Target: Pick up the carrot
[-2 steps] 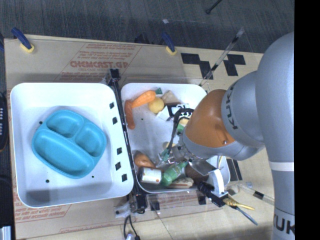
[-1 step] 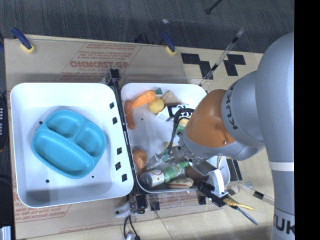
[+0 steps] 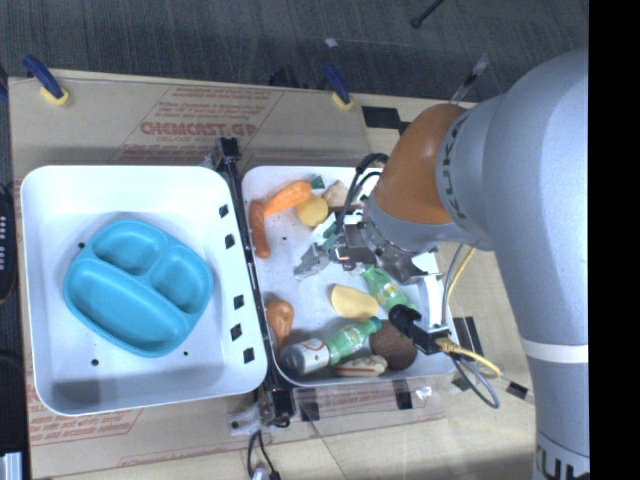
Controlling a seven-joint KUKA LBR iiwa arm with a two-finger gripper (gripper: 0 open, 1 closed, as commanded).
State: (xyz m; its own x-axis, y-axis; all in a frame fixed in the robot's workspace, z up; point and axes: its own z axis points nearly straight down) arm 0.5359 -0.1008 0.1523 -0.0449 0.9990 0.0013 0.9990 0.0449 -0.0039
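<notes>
Currently, scene: two white bins side by side on the bench (image 3: pixel 90 103), seen from above at a slant.
Left bin (image 3: pixel 45 298): holds a blue sectioned plate (image 3: pixel 138 284), left of centre in the frame.
Right bin (image 3: pixel 262 183): crowded with toy food.
Carrot (image 3: pixel 284 198): orange, lying near the upper left corner of the right bin, just beside a yellow lemon-like piece (image 3: pixel 313 211).
Other items: an orange-red sausage (image 3: pixel 259 230) along the bin's left wall, a yellow banana-like piece (image 3: pixel 353 300), a green bottle (image 3: pixel 330 348) lying at the lower edge, a brown round item (image 3: pixel 393 347).
Arm (image 3: pixel 520 208): enters from the right of the frame, orange band above the wrist.
Gripper (image 3: pixel 318 256): low over the bin's middle, below and right of the carrot; fingers look slightly apart, nothing between them.
</notes>
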